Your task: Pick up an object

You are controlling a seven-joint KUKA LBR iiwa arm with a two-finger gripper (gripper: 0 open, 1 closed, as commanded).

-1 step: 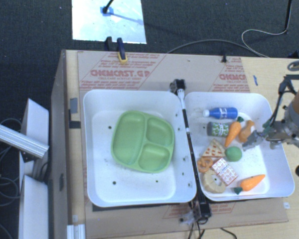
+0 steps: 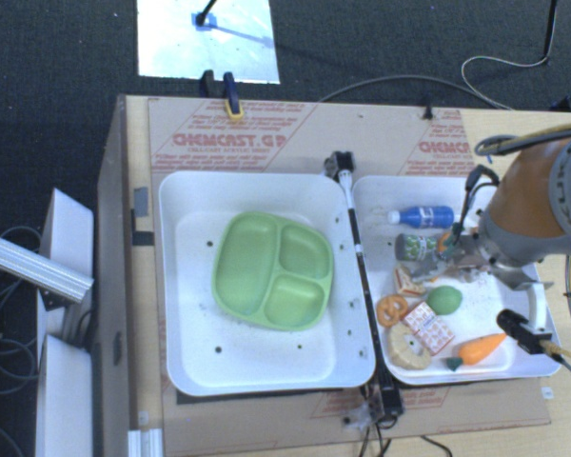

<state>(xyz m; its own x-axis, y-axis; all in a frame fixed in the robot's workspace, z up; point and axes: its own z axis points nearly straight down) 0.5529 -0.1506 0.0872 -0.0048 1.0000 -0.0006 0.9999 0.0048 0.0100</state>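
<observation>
- The pincer [image 2: 454,255] sits low in the right bin [image 2: 376,198]; its opening cannot be told.
- Blue bottle [image 2: 423,217] just behind it; green ball [image 2: 444,300] just before it.

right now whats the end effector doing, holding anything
End effector: low in the right bin, by the toys; open, shut or holding, cannot be told.

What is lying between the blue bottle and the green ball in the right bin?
In the camera view, a small can lies between the blue bottle and the green ball.
</observation>
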